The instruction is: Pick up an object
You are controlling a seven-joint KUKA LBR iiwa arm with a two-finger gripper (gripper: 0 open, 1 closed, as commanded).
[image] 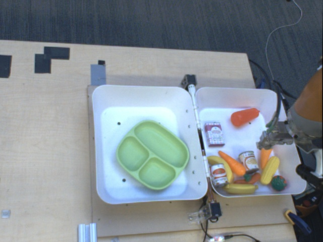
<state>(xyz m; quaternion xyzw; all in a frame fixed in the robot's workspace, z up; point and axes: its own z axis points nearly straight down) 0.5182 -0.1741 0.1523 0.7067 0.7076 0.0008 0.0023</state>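
Objects for picking are all piled in the right bin (237,97), so I'll use that bin as my landmark and go left to right; well to its left on the wooden bench (45,150) there are a few dark squares (50,58); touching its left wall is the other white bin (101,150), and in that one sits a green divided plate (153,154) with three compartments, tilted a bit on the floor of the bin.

Now the landmark bin itself; near its left wall, roughly mid-height, lies a small red and white packet (214,133); below that, in the lower left corner, a little can with a red label (218,174) stands beside a yellow banana (241,188) and a carrot (232,162) that lies slantwise over the pile; up toward the far wall a fat orange-red piece (245,116) lies by itself; a second small can (247,160) sits in the middle of the lower heap; just right of it there's another carrot (265,158), a yellow corn cob (270,169) and a green ball-ish thing (278,183) in the lower right corner.

My gripper (270,137) hangs over the bin's right side, just above that second carrot; honestly I can't tell from this angle how it stands or whether it has anything.
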